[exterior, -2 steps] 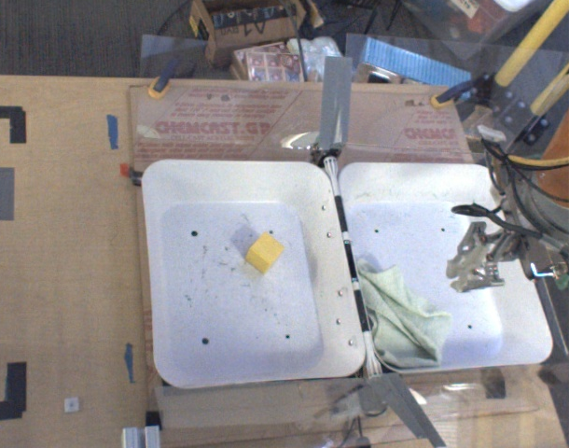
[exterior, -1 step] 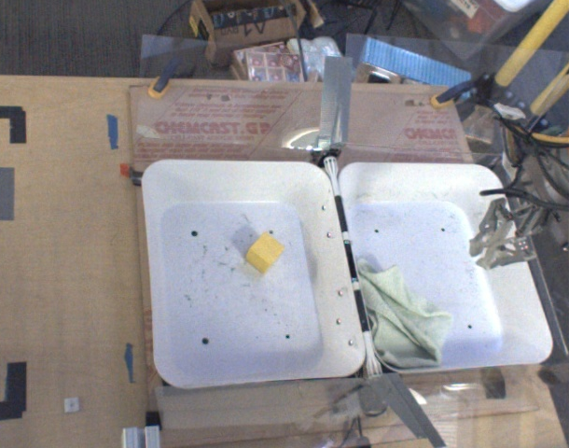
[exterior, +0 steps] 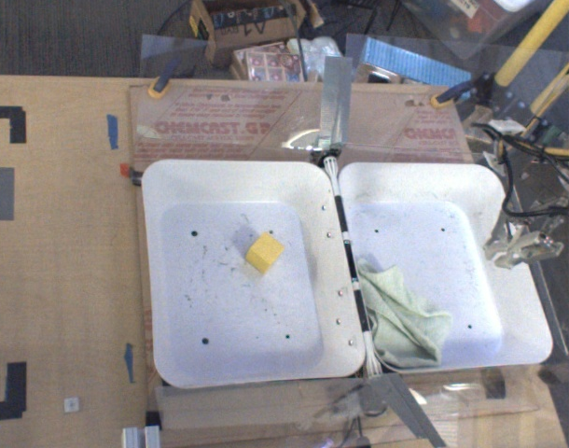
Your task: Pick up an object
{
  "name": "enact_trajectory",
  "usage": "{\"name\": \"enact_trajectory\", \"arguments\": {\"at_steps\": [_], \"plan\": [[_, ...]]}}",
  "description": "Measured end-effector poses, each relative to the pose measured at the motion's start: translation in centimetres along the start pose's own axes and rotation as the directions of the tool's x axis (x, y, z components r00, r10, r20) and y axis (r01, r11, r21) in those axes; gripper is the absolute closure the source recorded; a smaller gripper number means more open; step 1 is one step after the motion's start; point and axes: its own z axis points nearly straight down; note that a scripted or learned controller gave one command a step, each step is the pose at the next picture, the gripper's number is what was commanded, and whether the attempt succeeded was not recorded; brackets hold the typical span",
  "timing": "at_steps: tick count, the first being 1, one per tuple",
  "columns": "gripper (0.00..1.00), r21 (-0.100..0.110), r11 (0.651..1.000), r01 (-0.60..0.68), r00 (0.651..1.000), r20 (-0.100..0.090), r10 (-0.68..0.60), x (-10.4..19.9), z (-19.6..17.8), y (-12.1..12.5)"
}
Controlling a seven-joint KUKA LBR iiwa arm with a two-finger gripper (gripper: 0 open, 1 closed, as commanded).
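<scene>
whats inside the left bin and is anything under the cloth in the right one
The left bin holds one yellow block on its speckled floor. The right bin holds a crumpled pale green cloth; whatever may lie beneath its folds is covered.

Gripper (exterior: 520, 246) sits over right bin's (exterior: 480, 187) right rim. Pale green cloth (exterior: 401, 314) is crumpled left of it and lower, in that bin's near-left corner. Yellow block (exterior: 264, 252) lies far left of it, mid left bin (exterior: 163, 194).
</scene>
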Motion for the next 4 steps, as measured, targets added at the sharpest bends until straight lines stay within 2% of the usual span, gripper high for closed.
{"name": "enact_trajectory", "arguments": {"at_steps": [1, 2, 3, 4], "plan": [[1.00, 0.000, 1.000, -0.030, 1.000, 0.001, 0.030, -2.2, 2.2, -1.6], [1.00, -0.002, 0.934, 0.357, 0.934, -0.001, -0.357, 2.2, -9.0, 0.0], [1.00, -0.004, 0.943, 0.332, 0.943, 0.000, -0.332, -4.3, 2.8, 1.3], [1.00, -0.004, 0.801, 0.599, 0.801, 0.001, -0.599, -0.2, -0.2, 2.9]]}}
